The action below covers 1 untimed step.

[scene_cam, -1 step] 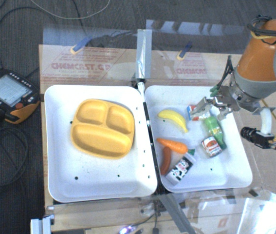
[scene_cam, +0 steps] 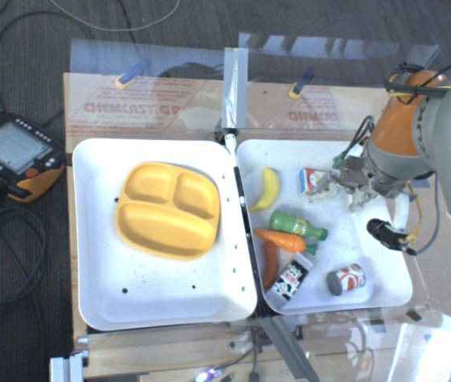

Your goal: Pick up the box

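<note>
A small white carton box (scene_cam: 312,180) with red and blue print lies near the back of the right bin (scene_cam: 384,293). A second box (scene_cam: 289,281), black and white, lies at that bin's front left corner. My gripper (scene_cam: 343,191) hangs low over the bin just right of the small carton, beside it and not around it. Its fingers (scene_cam: 359,200) stand open with nothing between them. The grey wrist with the orange band (scene_cam: 396,130) rises to the right.
Also in the right bin are a banana (scene_cam: 269,189), a green bottle (scene_cam: 297,227), a carrot (scene_cam: 281,240) and a red-and-silver can (scene_cam: 346,278). The left bin (scene_cam: 98,293) holds a yellow divided tray (scene_cam: 169,209). A black cable fitting (scene_cam: 388,234) hangs near the right wall.
</note>
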{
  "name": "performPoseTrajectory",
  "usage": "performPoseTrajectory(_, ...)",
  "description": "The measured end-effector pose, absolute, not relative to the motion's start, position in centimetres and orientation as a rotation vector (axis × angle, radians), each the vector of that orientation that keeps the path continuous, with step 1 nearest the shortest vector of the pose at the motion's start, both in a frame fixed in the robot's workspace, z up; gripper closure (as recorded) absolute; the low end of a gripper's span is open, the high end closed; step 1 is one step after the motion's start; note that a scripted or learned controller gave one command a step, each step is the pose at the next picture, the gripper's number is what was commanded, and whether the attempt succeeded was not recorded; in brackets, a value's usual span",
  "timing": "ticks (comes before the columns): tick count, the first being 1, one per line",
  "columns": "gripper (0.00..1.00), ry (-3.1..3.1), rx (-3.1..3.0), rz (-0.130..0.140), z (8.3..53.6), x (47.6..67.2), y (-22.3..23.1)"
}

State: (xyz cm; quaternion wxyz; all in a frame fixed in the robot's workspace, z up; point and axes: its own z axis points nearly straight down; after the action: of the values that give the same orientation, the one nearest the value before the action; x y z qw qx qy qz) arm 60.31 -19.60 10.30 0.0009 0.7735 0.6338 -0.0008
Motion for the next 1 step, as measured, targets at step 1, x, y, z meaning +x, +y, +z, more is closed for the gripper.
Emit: performPoseTrajectory(1,0.0,2.048,2.37,0.006,8.94,65.48,-15.45)
